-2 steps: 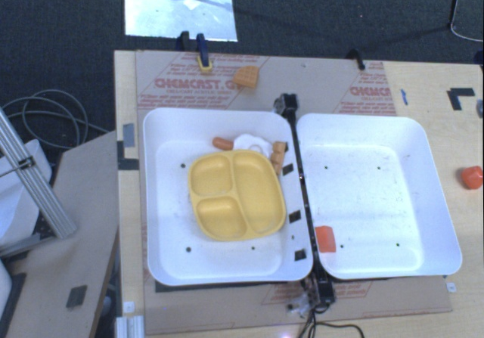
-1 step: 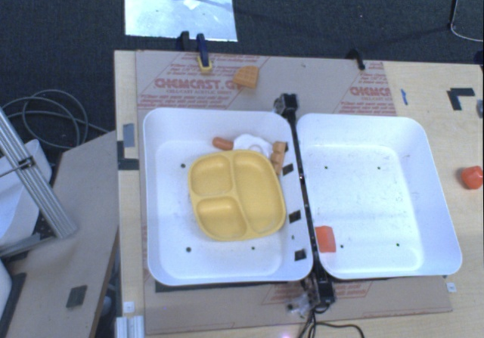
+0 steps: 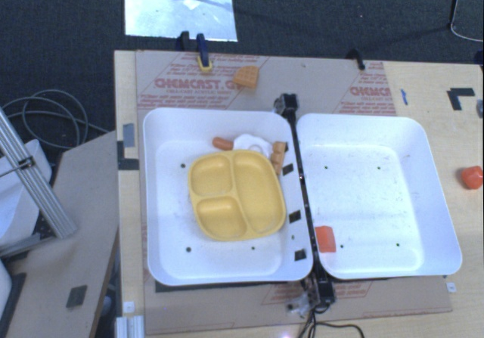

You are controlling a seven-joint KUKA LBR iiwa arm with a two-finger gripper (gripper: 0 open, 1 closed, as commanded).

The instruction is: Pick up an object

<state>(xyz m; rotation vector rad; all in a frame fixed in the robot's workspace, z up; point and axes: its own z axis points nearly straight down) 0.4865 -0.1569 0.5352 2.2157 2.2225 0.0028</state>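
Judging from how everything lies, my pick has not begun: every object rests in a bin or on the bench, and nothing is lifted. My gripper's state I cannot tell, so I make no claim about what it holds.

Nearest the camera, a small orange-red block [image 3: 324, 238] sits in the right bin [image 3: 423, 178], close against its left wall at the near corner. It stands apart from everything else, so I judge it the easiest candidate.

Further back, the yellow divided tray [image 3: 235, 196] fills the middle of the left bin [image 3: 162, 200]. Just beyond its far edge lie a small orange sausage-shaped piece [image 3: 222, 144], a white piece [image 3: 253, 144] and a tan piece [image 3: 278, 155] by the bin's right wall; these crowd together and look harder to take.

Out on the bench, an orange block [image 3: 471, 177] sits at the right, and farthest back a waffle-like tan piece [image 3: 246, 76] lies on the board.

Reaching, closing and lifting all remain.
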